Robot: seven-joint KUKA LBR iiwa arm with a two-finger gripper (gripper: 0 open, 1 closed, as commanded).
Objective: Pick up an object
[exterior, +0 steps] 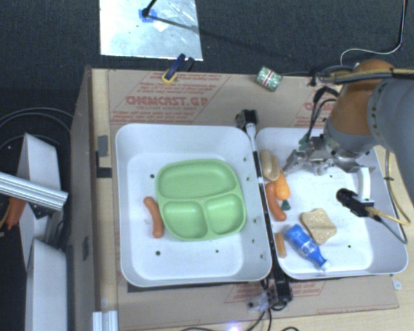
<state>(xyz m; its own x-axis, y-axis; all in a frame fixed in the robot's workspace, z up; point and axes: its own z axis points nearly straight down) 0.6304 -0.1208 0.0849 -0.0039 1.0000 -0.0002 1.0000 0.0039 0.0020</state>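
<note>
- Pincer [298, 158] hangs low in right bin [386, 254], just beside orange carrot [281, 187]
- Finger spread and any hold: cannot tell
- Green tray [200, 198] sits in left bin [134, 157]

Bench [193, 92]: you see a brown board printed with red lettering, set on dark carpet.
Left bin [134, 185]: you find it lying on the bench's left half, its right wall touching the other bin.
Right bin [379, 254]: it lies on the bench's right half.
Yellow-and-blue clip [174, 69]: you see it at the bench's far edge.
Small green can [268, 78]: it lies near the far edge, right of centre.
</note>
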